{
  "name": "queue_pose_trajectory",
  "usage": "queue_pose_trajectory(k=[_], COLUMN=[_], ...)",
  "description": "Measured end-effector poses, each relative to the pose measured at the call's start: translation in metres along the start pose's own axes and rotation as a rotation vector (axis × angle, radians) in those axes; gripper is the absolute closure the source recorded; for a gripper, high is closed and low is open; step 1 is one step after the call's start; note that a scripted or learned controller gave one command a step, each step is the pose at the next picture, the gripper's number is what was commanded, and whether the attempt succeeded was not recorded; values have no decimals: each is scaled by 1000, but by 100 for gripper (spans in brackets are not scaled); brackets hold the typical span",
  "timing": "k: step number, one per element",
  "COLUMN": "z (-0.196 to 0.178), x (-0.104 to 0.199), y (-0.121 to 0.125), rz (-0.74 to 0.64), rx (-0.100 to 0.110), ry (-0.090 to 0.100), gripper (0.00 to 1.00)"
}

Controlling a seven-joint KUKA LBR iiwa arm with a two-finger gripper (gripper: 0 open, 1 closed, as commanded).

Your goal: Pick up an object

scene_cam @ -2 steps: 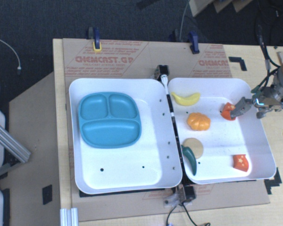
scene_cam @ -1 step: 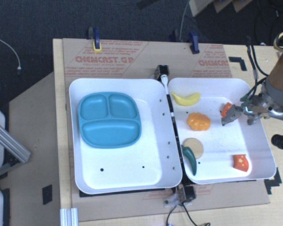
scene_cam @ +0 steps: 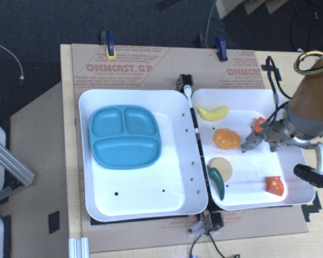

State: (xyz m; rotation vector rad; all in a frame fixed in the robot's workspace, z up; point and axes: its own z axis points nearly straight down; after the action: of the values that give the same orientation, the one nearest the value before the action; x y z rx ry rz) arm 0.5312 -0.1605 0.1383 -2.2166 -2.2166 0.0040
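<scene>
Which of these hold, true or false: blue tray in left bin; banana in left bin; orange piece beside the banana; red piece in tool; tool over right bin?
1. The blue plastic divided tray lies in the left white bin. True.
2. The yellow toy banana lies in the left bin. False: it lies in the right white bin.
3. The round orange toy piece sits just below the banana in the picture. True.
4. The small red toy piece is held in the tool. False: it lies on the bin floor, apart from the tool.
5. The tool is over the right bin. True.
</scene>
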Motion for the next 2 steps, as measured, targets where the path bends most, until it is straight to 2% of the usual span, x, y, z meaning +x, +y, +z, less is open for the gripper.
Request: queue_pose_trajectory(k=[1, 2], z=[54, 40], x=[1, 0], y=[-1, 1], rz=[0, 1], rx=[0, -8], ry=[-1, -4], gripper=[0, 100])
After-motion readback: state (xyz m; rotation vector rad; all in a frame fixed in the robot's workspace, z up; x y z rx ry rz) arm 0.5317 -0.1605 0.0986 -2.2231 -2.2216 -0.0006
